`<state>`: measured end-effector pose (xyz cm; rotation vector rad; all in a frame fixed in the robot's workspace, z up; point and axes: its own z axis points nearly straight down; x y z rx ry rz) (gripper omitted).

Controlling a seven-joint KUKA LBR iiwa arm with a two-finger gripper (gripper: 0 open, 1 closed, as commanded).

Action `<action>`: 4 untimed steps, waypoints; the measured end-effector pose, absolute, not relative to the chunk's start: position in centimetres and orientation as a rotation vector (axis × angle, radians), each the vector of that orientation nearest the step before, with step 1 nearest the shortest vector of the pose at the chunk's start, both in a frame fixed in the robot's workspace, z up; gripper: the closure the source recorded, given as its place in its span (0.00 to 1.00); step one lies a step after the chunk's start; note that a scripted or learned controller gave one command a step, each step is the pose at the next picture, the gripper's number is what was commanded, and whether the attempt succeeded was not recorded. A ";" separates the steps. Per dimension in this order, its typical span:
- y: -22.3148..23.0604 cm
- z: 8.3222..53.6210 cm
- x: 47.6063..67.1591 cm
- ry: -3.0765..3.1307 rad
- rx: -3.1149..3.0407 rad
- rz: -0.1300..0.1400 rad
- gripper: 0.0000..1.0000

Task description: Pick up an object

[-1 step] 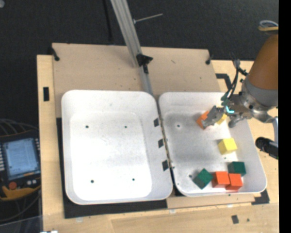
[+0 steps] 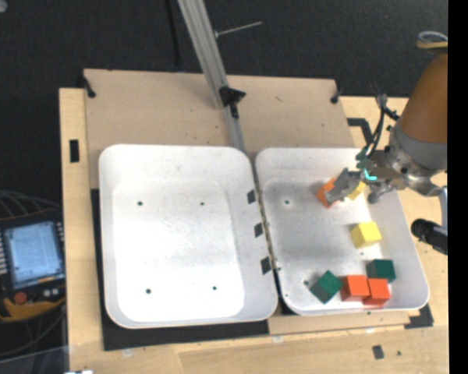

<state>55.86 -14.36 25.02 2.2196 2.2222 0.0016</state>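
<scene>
My gripper [image 2: 359, 188] hovers low over the upper part of the right bin [image 2: 296, 232], its two fingers spread apart, so it is open. An orange block [image 2: 325, 192] lies just outside the left finger [image 2: 342, 186], touching or nearly touching it. A small yellow piece [image 2: 355, 195] shows in the gap between the fingers; I cannot tell whether either finger touches it. A yellow cube [image 2: 365, 234] lies a little below the gripper.
Along the right bin's front edge lie a green block [image 2: 324, 286], two orange blocks [image 2: 356, 287] [image 2: 378, 291] and another green block [image 2: 381, 269]. The left bin [image 2: 179, 232] sits beside it. A slanted metal pole [image 2: 207, 53] stands behind the bins.
</scene>
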 end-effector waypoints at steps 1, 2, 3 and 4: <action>-14.8 20.8 55.9 2.220 2.224 -0.005 0.00; -15.8 15.0 56.0 2.221 2.224 -0.007 0.00; -15.9 9.8 56.0 2.220 2.223 -0.004 0.00; -16.0 11.1 56.2 2.208 2.228 0.006 1.00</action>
